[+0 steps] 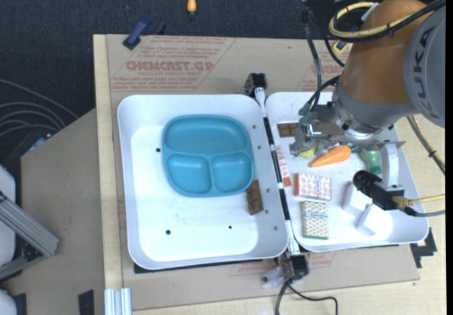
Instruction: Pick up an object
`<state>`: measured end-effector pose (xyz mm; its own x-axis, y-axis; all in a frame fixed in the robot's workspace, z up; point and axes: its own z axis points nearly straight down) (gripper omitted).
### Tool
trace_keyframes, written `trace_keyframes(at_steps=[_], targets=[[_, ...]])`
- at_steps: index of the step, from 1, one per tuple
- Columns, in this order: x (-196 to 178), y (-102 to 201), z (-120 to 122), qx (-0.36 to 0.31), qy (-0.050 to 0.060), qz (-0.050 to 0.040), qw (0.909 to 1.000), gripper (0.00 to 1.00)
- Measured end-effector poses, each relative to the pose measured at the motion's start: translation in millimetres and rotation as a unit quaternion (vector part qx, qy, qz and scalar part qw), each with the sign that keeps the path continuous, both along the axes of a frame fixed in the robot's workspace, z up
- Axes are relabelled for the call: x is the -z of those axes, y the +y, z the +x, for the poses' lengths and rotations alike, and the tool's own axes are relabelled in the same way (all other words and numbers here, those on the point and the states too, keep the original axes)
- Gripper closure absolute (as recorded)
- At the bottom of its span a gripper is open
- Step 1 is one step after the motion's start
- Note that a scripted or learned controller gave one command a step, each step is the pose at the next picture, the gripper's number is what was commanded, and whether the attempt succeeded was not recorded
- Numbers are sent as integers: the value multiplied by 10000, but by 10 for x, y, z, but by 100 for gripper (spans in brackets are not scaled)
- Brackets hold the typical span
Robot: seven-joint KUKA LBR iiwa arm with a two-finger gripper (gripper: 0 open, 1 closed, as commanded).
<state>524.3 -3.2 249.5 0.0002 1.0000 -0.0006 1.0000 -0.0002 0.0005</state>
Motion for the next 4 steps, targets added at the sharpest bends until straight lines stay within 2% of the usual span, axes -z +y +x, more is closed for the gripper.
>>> trace_keyframes(at_steps=[1, 2, 3, 4], targets=[[73, 401, -456, -2, 22, 8, 10000, 100], [57, 31, -258, 1, -1, -2, 10000, 100], [7, 212, -456, -4, 23, 9, 10000, 100], [81, 548, -456, -3, 24, 7, 10000, 100]])
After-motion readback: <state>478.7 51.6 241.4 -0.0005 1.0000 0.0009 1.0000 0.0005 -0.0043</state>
